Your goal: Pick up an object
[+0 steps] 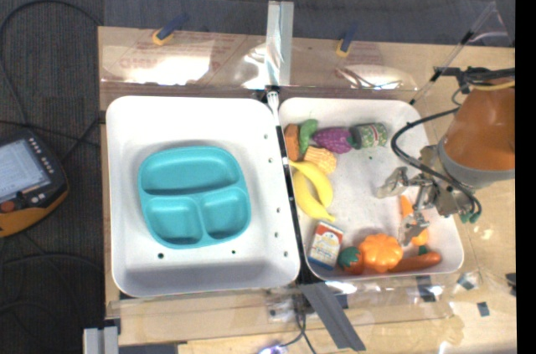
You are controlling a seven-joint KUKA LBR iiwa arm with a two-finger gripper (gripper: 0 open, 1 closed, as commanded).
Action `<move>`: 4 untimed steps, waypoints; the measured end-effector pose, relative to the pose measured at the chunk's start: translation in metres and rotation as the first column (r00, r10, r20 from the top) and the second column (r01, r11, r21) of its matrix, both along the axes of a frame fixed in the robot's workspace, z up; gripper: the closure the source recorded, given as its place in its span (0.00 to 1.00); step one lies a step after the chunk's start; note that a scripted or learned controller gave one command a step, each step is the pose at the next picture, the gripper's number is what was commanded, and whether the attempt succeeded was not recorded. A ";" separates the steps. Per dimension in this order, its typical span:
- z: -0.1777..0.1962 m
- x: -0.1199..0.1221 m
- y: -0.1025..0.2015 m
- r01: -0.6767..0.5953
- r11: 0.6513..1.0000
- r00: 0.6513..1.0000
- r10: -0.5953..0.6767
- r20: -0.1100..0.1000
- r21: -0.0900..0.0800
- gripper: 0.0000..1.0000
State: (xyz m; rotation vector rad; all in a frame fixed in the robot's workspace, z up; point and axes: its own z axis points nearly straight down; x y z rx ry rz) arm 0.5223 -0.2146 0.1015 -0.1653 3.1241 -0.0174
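One arm [477, 139] from right | tool [412, 206] low over right bin [368, 177] | fingers spread, holding nothing

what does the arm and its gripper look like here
The arm shows a broad orange band over a grey wrist section. A black cable loops beside it. The gripper is a small metallic grey assembly with thin fingers.

Bench [469, 302], as I see it: pale wood under clear plastic sheeting. Left bin [126, 202], white, sits directly on it. Right bin [377, 105], white, sits immediately right of the left bin, edges touching along a central divider.
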 end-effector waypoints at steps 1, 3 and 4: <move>-0.011 -0.003 -0.006 0.042 0.999 0.999 -0.042 -0.003 0.008 0.00; -0.008 -0.009 0.001 -0.260 0.966 0.965 0.260 0.008 -0.003 1.00; 0.065 0.023 0.027 -0.064 0.998 0.998 0.064 -0.009 0.012 1.00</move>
